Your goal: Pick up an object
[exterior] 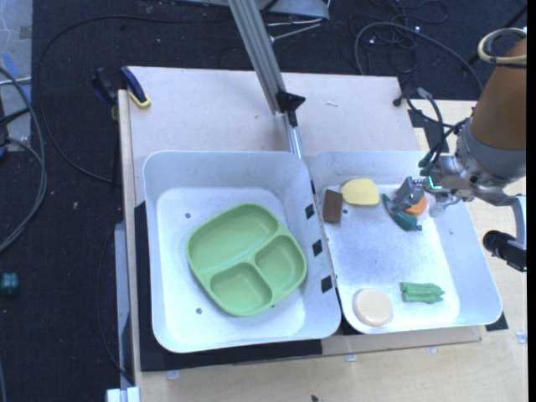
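One small orange-and-teal toy (409,214) lay directly under the two-finger gripper (410,198) at the right of the frame, in the upper part of the right white bin (469,262). Whether the gripper was released or clenched on it could not be told, since the wrist hid the tips. That toy looked like the object in hand.

Risk came first from that uncertainty: if the tips had only straddled one edge of the toy, a lift would likely have tipped it out or nudged it aside. The toy also sat near the bin's right wall, so a sideways push could have jammed it against the rim.

Further out, a yellow rounded block (360,192) and a brown square piece (332,206) lay to the left, apart from the toy. A green leafy toy (420,292) and a cream round disc (372,306) sat lower, well apart. Bare floor between them gave open room. At left, the other white bin (163,224) held a green divided plastic plate (245,259).
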Controlling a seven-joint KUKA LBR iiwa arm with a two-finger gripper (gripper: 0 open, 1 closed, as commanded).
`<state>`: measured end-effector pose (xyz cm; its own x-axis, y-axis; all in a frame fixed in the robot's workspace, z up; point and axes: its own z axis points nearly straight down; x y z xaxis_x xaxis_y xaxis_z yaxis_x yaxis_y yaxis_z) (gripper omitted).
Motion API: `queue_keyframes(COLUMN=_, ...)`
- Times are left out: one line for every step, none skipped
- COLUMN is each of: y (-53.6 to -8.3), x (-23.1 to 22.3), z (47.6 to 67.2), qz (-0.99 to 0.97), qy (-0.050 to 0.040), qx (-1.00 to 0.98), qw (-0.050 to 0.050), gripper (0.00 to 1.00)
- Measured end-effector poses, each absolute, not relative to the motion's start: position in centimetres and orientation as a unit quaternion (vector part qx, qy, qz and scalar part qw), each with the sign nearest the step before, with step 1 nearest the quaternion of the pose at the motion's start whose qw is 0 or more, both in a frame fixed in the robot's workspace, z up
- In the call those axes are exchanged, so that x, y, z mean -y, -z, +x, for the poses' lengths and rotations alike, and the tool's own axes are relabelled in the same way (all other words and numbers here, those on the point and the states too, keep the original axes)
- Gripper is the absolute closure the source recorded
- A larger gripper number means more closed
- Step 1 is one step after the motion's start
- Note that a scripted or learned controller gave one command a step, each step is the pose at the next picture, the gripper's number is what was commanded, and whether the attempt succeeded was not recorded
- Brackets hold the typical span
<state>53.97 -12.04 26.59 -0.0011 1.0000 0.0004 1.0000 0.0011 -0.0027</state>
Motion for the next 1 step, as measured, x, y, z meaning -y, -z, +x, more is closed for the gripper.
queue_keyframes(y=-26.68, x=12.04, z=54.02, qz=-0.707, qy=-0.0002, qx=0.708, qw=0.000, gripper=0.00)
